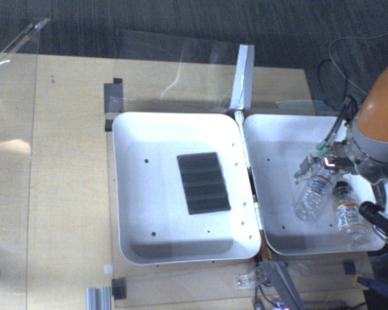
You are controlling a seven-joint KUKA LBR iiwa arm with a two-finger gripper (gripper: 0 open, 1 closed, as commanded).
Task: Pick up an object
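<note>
A clear plastic bottle (312,196) lies in the right bin (275,231), cap end toward the gripper. A smaller bottle with an orange label (348,216) lies to its right, near the bin's right edge. In the left bin (136,192) a flat black ribbed pad (204,183) rests at the middle. My gripper (322,164) hangs over the right bin, just above the clear bottle's top end. The grey wrist and the orange band (383,105) rise behind it at the right edge.
A metal post (242,76) stands at the back where the two bins meet. Clear plastic sheeting (13,147) covers the wooden bench on the left. Black cables (375,215) run beside the gripper at the right.
</note>
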